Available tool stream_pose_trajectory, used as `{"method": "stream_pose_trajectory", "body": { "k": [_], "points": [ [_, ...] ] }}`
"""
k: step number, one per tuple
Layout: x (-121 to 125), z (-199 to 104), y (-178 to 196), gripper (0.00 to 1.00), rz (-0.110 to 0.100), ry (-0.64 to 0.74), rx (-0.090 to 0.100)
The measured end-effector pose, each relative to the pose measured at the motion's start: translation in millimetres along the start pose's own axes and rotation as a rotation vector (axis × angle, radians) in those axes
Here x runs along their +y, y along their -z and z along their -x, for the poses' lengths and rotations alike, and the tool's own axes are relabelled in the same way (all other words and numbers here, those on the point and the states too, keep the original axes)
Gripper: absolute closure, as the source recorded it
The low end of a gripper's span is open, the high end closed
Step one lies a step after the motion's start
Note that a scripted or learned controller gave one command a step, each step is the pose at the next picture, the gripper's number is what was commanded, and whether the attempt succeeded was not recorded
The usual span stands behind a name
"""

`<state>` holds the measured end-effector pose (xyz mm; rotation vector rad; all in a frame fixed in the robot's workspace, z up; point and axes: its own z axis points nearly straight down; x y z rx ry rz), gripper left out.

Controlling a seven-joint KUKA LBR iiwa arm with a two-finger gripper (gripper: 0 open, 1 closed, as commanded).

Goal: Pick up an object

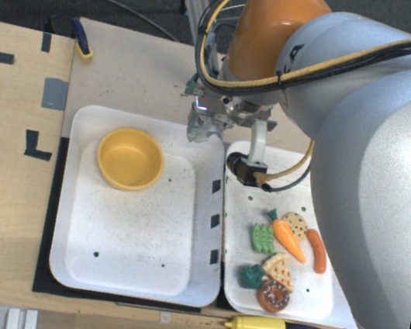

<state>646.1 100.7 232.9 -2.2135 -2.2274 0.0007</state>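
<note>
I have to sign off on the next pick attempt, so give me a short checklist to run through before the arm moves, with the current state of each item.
1. Things to pick are in the right bin: ok. A carrot, a sausage, a green piece, a pizza slice and a doughnut lie there.
2. Pieces spaced for a clean grasp: not ok. They crowd together, several touching.
3. Pincer above a target: not ok. It sits at the far rim between the bins, away from the toys.
4. Pincer carrying nothing: cannot tell.
5. Left bin ready: ok. A yellow bowl stands upright in its far part.
</note>
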Motion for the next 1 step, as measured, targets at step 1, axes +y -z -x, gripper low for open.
{"method": "stream_pose_trajectory", "body": {
  "k": [1],
  "points": [
    [-13.4,-0.8,-13.1,1.0,-0.002,-0.005,-0.003]
  ]
}}
